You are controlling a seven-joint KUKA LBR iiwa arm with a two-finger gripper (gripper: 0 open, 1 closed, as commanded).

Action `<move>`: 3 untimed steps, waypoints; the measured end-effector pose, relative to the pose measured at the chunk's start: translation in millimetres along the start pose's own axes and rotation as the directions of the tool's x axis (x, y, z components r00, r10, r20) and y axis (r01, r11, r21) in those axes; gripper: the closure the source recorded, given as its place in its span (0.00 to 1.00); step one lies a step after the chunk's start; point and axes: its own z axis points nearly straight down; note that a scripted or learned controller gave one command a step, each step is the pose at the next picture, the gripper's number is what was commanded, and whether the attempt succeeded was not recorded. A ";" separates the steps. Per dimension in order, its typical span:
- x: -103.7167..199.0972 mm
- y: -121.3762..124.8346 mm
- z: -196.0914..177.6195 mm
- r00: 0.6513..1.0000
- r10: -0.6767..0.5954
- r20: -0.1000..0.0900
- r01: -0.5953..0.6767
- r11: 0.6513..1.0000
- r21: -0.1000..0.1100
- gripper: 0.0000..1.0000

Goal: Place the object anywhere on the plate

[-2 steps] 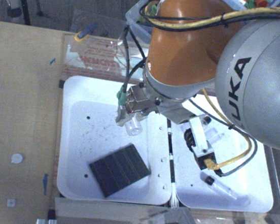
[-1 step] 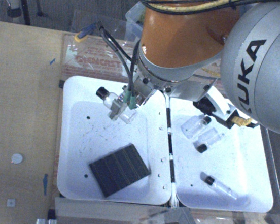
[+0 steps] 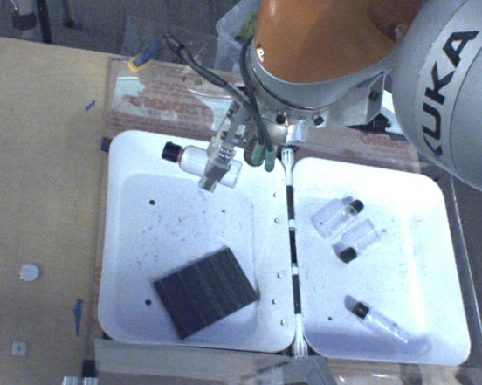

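Camera view: gripper (image 3: 217, 171) sits over the left bin's (image 3: 121, 303) far edge, its fingers closed on a small clear bottle (image 3: 194, 160) with black cap. Dark plate (image 3: 206, 291) lies bare at the bin's near side. Grasp looks done; carry and placing remain. 3 more bottles lie in the right bin (image 3: 452, 259).

Arm (image 3: 468, 76): grey, with black letters and an orange band (image 3: 325, 22).
Bins (image 3: 132, 217): white; the left one has dark specks.
Plate (image 3: 206, 292): dark grey, with fine parallel lines.
Bottles (image 3: 337, 216): clear, with black caps.
Bench (image 3: 22, 185): light tan, with small blue marks.
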 end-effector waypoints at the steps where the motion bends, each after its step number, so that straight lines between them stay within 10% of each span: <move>1: 0.0 0.0 -0.2 1.000 0.000 0.000 0.000 1.000 0.000 0.00; 2: -14.5 22.7 157.7 0.876 -0.483 -0.003 0.483 0.876 -0.001 0.00; 3: -42.5 30.3 286.4 0.879 -0.477 0.000 0.477 0.879 -0.002 0.00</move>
